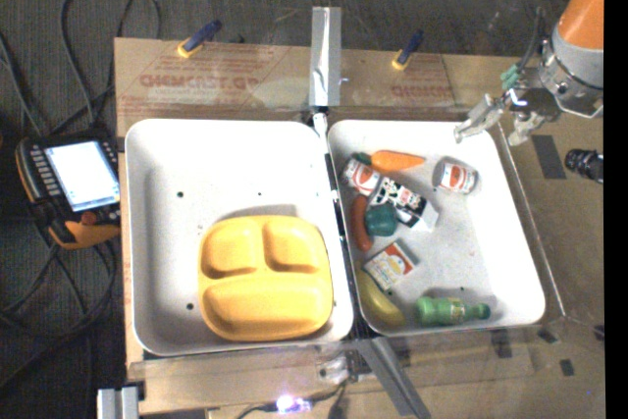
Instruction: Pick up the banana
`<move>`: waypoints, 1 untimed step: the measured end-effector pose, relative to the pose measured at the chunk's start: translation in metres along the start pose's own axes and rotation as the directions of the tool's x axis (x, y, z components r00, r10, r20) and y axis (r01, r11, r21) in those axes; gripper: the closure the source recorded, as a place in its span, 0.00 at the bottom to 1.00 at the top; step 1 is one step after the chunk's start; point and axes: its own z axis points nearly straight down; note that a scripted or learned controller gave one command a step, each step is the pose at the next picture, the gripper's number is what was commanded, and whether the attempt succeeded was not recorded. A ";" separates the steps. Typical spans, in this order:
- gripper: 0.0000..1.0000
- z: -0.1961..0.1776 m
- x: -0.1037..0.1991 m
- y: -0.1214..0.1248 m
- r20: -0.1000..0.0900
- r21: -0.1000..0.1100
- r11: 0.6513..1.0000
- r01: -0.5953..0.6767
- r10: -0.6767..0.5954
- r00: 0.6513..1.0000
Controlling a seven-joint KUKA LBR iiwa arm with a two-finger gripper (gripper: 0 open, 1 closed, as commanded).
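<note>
The arm (587, 25) is cut off by the right edge; the banana (379, 300) lies partly under a small box (390, 265).

We see the arm (581, 15) entering from the upper right, orange band uppermost, grey wrist below it angled down and to the left. The hand (491, 121) points left and downward, pale fingers (474, 125) spread apart with nothing between them, hanging in the air.
</note>
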 end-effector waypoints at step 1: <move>0.00 0.102 0.046 -0.026 -0.001 -0.001 0.952 0.305 -0.305 0.952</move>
